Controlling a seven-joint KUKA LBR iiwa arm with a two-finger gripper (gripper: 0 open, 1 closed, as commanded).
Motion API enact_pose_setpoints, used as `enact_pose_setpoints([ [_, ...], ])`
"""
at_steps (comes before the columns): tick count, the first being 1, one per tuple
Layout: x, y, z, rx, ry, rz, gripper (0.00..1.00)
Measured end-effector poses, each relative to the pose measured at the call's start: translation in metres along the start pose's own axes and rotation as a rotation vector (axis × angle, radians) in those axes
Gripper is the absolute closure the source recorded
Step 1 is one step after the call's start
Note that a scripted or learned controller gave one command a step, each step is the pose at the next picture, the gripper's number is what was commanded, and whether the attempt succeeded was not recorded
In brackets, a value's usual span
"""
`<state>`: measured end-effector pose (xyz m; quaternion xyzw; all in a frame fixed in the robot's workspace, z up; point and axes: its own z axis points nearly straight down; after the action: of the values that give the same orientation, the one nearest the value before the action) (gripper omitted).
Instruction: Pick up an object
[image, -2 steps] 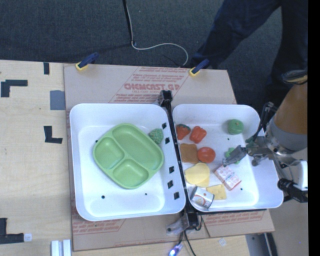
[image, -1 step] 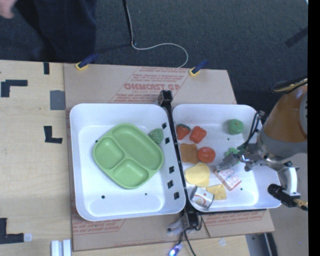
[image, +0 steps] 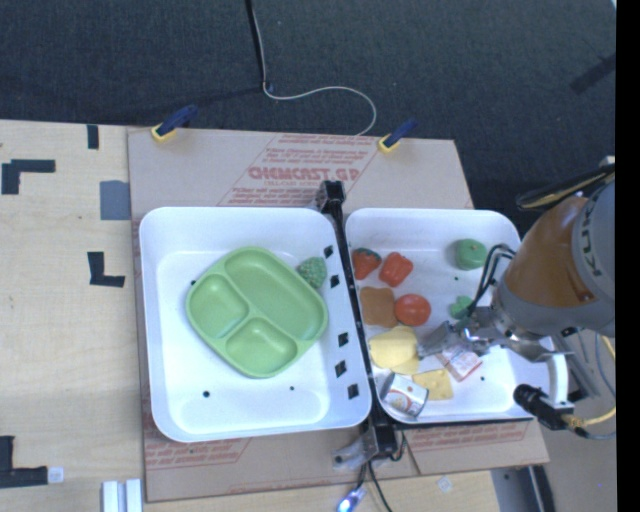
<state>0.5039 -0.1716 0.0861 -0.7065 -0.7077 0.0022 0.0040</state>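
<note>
The right bin holds several toy foods: a red strawberry-like piece, a red pepper, a brown slice, a red tomato, a green round piece, a yellow lump, a yellow wedge and a shiny can-like item. My gripper is low in this bin, right of the yellow lump and just above a small red-and-white packet. A small green scrap lies just beyond it.
The left bin holds a green divided plate, with a small green broccoli-like piece at its right corner. A black divider runs between the bins. The arm's grey and orange body overhangs the right bin's right side.
</note>
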Motion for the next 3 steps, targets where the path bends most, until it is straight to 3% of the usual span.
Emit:
enact_pose_setpoints([
  [1, 0.000, 0.000, -0.010, 0.003, 0.002, -0.001, 1.00],
  [3, -0.011, 0.008, -0.123, -0.009, -0.003, 0.000, 1.00],
])
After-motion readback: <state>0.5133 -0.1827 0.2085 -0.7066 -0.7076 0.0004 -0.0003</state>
